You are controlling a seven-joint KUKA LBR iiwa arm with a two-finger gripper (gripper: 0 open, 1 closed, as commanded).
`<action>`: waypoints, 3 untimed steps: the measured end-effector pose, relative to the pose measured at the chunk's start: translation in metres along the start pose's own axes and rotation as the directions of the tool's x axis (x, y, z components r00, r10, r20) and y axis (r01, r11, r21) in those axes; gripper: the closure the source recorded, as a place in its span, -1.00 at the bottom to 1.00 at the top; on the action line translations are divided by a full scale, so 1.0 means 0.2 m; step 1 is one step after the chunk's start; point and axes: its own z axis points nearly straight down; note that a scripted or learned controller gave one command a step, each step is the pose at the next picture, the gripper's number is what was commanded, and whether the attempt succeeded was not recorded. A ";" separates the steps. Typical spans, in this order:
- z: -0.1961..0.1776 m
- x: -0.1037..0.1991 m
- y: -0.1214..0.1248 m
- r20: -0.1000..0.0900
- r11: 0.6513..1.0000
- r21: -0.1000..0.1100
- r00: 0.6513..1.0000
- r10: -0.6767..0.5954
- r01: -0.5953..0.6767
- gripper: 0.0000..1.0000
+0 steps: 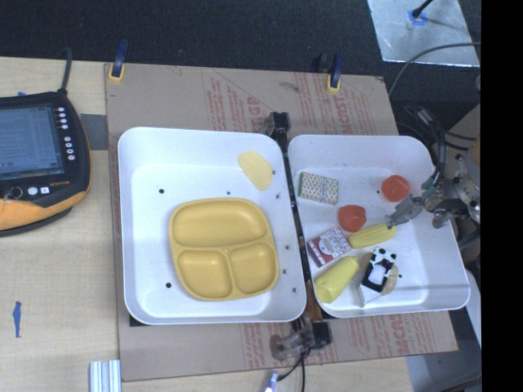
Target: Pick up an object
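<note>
corn cob (372, 235) beside end effector (406, 211)

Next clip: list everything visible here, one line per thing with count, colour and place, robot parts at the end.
bins: 2, white, side by side on the bench
divided plate: 1, yellow, in the left bin
flat oval piece: 1, pale yellow, left bin, upper right
patterned packet: 1, greenish, right bin, upper left
round pieces: 2, red, right bin, upper middle
corn cob: 1, yellow, right bin, centre
printed packet: 1, red and white, right bin, left side
bottle-like item: 1, yellow, right bin, lower left
black-and-white toy: 1, right bin, bottom
handheld screen unit: 1, black and orange, left of the bins
clamps: 2, blue and yellow, cardboard's top edge
tool: 1, grey, above the right bin, by the corn cob
</note>
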 end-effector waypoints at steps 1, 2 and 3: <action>0.58 0.21 -0.05 0.001 1.000 -0.003 1.000 -0.001 0.001 -1.00; 0.57 0.10 0.26 0.001 1.000 -0.009 1.000 0.002 -0.002 -1.00; 0.59 0.17 0.10 0.001 1.000 0.001 1.000 0.000 0.000 -1.00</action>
